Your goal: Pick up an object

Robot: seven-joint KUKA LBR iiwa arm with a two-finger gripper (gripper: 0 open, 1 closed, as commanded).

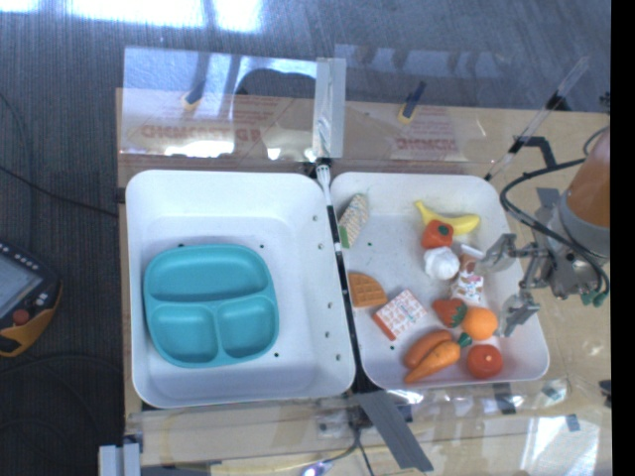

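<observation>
Over the right edge of the right bin (442,181) I see the gripper (508,284) hanging, its two fingers spread apart, one up near (499,250) and the other lower (516,318), with nothing between them. Both fingertips sit above the bin's right side, close to the toys but not touching any that I can make out.

Inside that bin the toys are bunched toward the right half. I see a banana (448,217) at the top with a small tomato (437,234) just beside it, a white lump (441,263) below that, and a small red-and-white bottle (468,284) near the upper finger. An orange (480,323) lies just beside the lower finger, with a strawberry (449,311) to its left, two carrots (431,355) below, and a red tomato (484,361) at the bottom right. A waffle (365,290), a printed box (401,314) and a wrapped cob (352,217) sit toward the left.

My left bin (159,201) holds a teal divided tray (208,300).
</observation>
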